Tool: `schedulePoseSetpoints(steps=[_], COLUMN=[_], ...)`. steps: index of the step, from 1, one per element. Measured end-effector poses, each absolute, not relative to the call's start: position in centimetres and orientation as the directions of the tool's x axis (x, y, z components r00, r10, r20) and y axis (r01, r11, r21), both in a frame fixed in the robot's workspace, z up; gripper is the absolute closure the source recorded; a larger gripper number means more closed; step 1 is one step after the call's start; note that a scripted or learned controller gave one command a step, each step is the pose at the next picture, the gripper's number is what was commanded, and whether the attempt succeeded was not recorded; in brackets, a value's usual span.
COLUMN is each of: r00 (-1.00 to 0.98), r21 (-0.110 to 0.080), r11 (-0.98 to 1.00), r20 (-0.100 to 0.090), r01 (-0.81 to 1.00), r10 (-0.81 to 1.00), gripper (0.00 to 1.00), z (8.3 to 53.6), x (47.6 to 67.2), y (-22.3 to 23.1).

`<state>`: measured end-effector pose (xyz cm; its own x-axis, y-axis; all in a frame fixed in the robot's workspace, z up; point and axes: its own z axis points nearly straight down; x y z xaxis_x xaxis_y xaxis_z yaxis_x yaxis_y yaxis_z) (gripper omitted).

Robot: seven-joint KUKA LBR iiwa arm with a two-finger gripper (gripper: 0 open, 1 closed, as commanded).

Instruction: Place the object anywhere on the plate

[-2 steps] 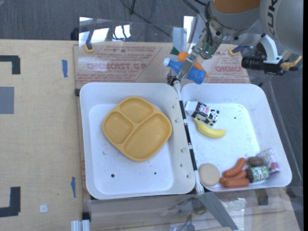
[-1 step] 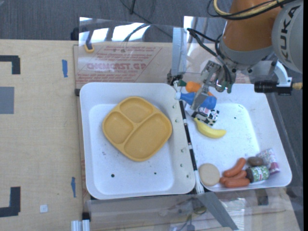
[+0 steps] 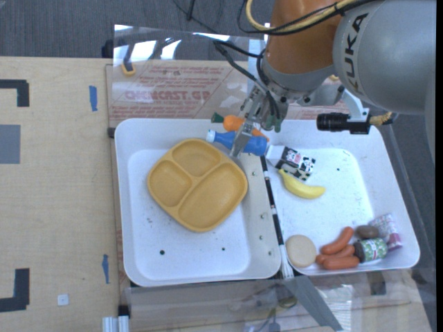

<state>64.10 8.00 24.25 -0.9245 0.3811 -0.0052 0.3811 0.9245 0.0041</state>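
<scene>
My pincer [image 3: 243, 142] sits upper centre, over the blue object [image 3: 239, 141] beside the yellow plate [image 3: 197, 184]; grip state cannot be determined.

Grey arm [image 3: 387, 40] from the right, wrist angled down-left, gripper [image 3: 243, 144] low.

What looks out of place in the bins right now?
The blue bottle lies on its side across the divider between the bins, beside the yellow plate, not on it. The tool is right at it. The remaining items sit in the right bin.
</scene>
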Motion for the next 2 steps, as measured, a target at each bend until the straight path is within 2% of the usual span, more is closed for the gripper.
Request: schedulePoseSetpoints(steps=[1,2], r00=[-0.913,-0.913], r21=[0.003,0.004], r11=[0.913,0.913], r20=[-0.003,-0.004], r01=[0.407,0.407], r10=[0.407,0.407], gripper=[1.0,0.0], z=[20.06,20.14], x=[64.34,64.37], y=[8.19,8.18])
